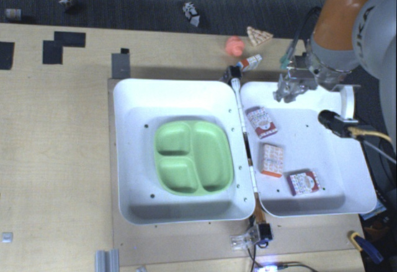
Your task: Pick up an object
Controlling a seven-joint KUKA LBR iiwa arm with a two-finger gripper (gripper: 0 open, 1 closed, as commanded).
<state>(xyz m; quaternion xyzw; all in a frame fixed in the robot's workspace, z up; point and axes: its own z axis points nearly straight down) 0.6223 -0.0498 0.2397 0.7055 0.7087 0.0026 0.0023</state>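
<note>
Three small packets lie in the right bin: a red-and-white one near the back left, an orange-and-white one in the middle, and a dark red one toward the front. My gripper hangs over the back edge of the right bin, above and to the right of the red-and-white packet. Nothing shows between its fingers. The grey arm with its orange band reaches in from the upper right.
The left bin holds a green divided tray. On the bench behind the bins lie a pink ball, a pizza-slice toy and a small tube. Cables run along the right bin's right side.
</note>
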